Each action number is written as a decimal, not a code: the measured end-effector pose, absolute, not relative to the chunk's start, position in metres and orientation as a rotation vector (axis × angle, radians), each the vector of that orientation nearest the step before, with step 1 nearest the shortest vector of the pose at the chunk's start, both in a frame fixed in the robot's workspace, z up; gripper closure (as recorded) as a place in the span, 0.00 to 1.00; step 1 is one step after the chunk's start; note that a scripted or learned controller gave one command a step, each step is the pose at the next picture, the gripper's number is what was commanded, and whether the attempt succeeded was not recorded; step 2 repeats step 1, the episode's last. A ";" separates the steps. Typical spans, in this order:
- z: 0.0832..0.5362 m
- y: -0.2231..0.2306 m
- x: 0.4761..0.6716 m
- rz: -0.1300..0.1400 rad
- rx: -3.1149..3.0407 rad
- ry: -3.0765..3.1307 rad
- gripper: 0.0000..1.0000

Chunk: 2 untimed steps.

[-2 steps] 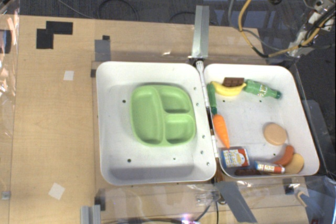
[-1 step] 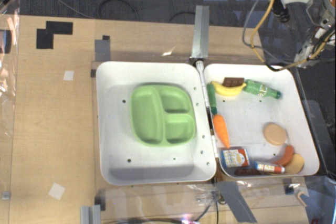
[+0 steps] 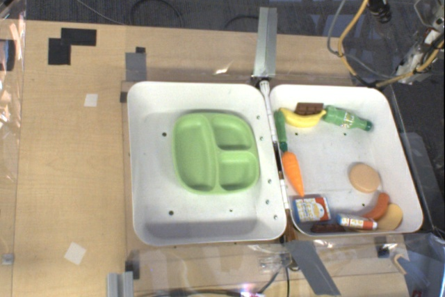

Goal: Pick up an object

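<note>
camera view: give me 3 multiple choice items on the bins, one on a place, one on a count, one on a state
1. Where does the green divided plate lie?
A. in the left bin
B. in the right bin
C. on the bare bench

2. How many compartments does that plate have?
A. two
B. three
C. five

3. How does the green bottle sit?
A. upright on its base
B. on its side
C. on top of the plate

Answers:
1. A: the plate rests in the middle of the left bin, while the food items are in the right bin.
2. B: one long section on the left and two smaller ones on the right.
3. B: the bottle lies flat near the right bin's far wall, just beside the banana.
</note>
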<state>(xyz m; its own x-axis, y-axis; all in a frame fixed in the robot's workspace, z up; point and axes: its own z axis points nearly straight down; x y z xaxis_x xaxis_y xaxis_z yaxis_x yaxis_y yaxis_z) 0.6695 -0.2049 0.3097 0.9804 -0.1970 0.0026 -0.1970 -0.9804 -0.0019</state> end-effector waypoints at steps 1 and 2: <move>0.324 -0.204 0.670 -0.002 -3.124 0.311 1.00; 0.324 -0.204 0.670 -0.002 -3.124 0.311 1.00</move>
